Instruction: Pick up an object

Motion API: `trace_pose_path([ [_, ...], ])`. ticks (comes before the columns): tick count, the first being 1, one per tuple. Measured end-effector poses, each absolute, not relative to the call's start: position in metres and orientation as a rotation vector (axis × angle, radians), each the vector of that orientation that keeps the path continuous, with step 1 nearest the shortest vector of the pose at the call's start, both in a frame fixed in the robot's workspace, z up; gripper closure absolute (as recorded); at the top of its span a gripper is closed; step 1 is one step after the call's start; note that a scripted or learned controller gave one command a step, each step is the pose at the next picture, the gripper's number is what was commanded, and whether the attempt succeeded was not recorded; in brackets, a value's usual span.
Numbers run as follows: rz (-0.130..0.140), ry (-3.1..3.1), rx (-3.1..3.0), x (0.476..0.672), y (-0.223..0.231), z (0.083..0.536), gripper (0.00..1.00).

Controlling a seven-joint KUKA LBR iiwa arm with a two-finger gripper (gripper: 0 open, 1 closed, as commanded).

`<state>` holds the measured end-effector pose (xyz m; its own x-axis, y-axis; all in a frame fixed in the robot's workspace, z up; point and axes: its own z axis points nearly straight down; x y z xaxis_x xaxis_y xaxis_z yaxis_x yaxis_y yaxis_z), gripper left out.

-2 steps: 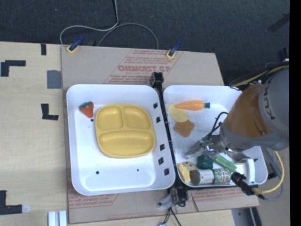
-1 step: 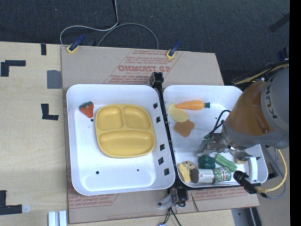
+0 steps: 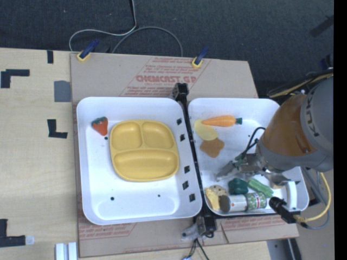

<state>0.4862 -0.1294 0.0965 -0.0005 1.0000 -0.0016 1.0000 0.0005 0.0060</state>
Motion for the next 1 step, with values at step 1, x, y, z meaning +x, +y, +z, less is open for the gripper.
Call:
trace_pose_path([
  [1,0.001,2.214,2.217,0.4852,-0.1017,0.0864,0.0],
])
